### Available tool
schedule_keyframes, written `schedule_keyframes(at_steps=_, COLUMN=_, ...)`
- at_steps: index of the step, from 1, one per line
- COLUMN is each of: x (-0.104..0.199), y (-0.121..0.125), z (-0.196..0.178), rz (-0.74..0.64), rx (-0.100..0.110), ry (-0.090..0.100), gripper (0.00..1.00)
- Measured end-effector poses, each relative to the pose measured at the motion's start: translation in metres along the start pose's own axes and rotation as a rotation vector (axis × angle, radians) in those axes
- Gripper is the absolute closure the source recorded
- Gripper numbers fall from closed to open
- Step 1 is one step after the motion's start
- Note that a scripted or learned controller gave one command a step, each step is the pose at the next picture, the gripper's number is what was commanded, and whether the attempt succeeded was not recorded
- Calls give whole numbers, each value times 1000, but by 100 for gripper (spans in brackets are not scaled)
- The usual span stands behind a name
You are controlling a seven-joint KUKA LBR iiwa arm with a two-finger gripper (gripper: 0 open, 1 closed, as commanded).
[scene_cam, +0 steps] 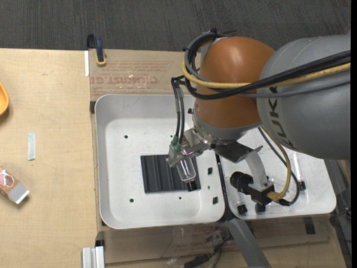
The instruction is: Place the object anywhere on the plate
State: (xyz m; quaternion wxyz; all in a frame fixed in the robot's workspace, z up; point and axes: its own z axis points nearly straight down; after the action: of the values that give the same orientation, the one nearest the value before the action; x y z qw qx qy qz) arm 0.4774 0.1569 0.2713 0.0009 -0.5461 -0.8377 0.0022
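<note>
Black ribbed slab lies flat in the left bin, near its middle; gripper sits over the slab's right edge, its grip impossible to tell; right bin adjoins.

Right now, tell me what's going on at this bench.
The grey-and-orange arm reaches in from the right and hangs its tool low over the left white bin. The tool sits above the right edge of a black ridged plate that lies flat on the bin floor. No object rests on the visible part of the plate, and whether the tool carries anything is too hard to make out. The arm covers much of the right bin.
</note>
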Motion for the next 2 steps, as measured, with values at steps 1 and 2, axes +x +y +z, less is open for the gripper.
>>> schedule_keyframes(at_steps=1, x=1, y=1, z=-39, rz=-59, rx=-2, ry=0, gripper=100)
schedule_keyframes(at_steps=2, x=1, y=1, z=-39, rz=-60, rx=-2, ry=-1, gripper=0)
